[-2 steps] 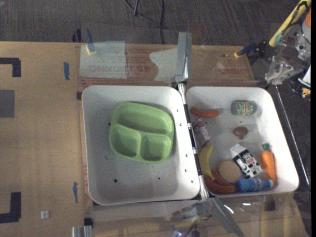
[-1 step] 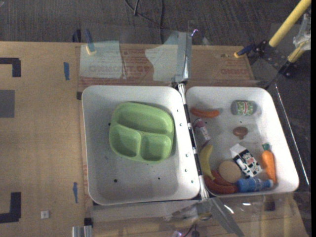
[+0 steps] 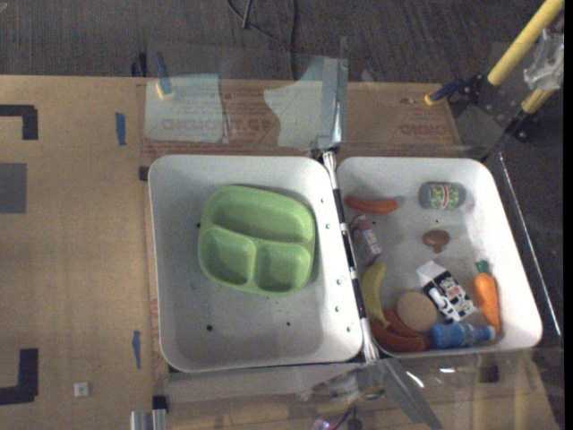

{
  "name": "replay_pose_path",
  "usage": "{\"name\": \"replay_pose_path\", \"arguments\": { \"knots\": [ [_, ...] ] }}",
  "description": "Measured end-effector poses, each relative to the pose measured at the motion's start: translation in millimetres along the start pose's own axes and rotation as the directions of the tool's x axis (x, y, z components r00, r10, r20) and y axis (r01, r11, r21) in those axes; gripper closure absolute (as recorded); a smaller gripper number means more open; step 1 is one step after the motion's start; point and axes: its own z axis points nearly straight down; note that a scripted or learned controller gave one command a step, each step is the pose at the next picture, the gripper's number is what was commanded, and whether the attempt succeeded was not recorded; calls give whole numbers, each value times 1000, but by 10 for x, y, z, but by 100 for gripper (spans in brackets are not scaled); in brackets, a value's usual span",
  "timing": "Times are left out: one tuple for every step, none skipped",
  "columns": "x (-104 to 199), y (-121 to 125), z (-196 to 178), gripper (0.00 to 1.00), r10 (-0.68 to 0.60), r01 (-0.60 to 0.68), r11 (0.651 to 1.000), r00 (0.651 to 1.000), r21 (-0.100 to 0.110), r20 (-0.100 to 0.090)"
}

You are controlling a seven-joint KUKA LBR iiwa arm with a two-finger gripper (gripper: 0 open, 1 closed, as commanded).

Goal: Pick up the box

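Over in the right bin (image 3: 510, 240), toward its near side, lies the box (image 3: 448, 295): white with black blotches and a red patch at its far end, flat on the floor and turned at a slant. It sits between a round tan bun (image 3: 416, 310) on its left, which it touches or nearly touches, and a carrot (image 3: 488, 299) just beside it on the right. A blue bottle (image 3: 459, 335) lies on its side just in front of the box, along the near wall.

Farther back in that bin are a can (image 3: 441, 194) on its side, a sausage (image 3: 372, 204) and a small brown lump (image 3: 436, 237), all well apart from the box. A banana (image 3: 372, 289) runs along the left wall, with a red curved piece (image 3: 398, 339) below the bun.

In the left bin (image 3: 170, 267) rests a green tray (image 3: 258, 240) with three compartments.

How wide my claw stands, or whether it has hold of anything, I cannot tell.
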Motion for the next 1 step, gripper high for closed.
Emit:
{"name": "replay_pose_path", "arguments": {
  "knots": [
    [-2,0,0,0,0,0,1000,1000,0,0]
  ]
}}
